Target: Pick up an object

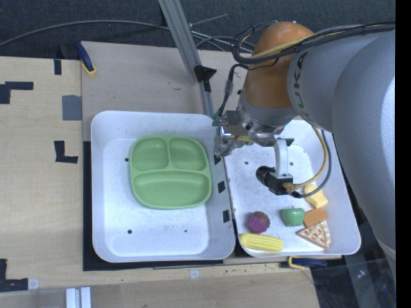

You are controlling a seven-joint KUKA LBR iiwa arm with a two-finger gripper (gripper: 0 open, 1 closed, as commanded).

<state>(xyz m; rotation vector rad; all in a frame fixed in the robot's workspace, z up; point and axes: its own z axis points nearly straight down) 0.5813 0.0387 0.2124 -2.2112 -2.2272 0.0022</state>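
1. The gripper point(223, 138) hangs over the right bin's point(247, 162) far left corner (its state cannot be told).
2. The toys lie well apart from it, towards the near rim. The purple ball point(259, 222) is nearest, and the corn point(261, 242) lies crosswise.

A divided plate point(170, 172) lies in the left bin point(109, 197), corn point(261, 242) and a pizza slice point(314, 235) in the right bin point(247, 172).
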